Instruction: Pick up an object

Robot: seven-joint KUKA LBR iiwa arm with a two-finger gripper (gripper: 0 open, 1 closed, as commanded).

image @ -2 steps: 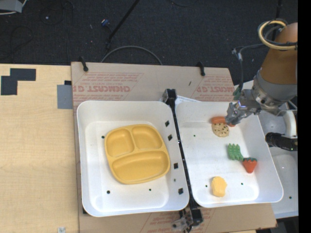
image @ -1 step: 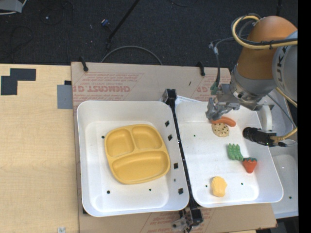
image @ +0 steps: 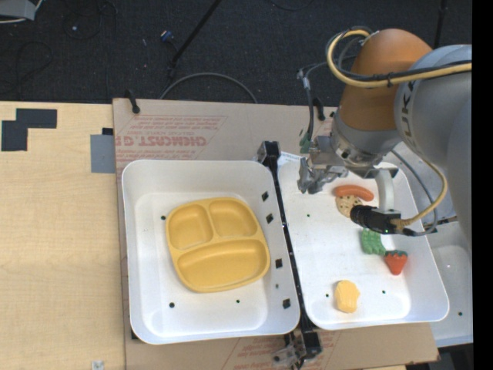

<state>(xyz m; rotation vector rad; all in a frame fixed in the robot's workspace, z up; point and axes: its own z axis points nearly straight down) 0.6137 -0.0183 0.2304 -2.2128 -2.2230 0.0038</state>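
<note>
Gripper (image: 314, 177) low over right bin (image: 431, 299) back corner | grip state unclear, possibly nothing held | strawberry (image: 396, 262) apart

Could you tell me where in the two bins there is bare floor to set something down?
Right bin: bare middle floor between the divider and the yellow piece. Its far right side is crowded with the gripper, orange sausage, green piece and strawberry. Left bin: narrow strips around the yellow tray.

Arm (image: 431, 91): grey casing | orange rounded band above wrist | yellow and grey cables looped alongside | claw (image: 320, 172): grey metal
</note>
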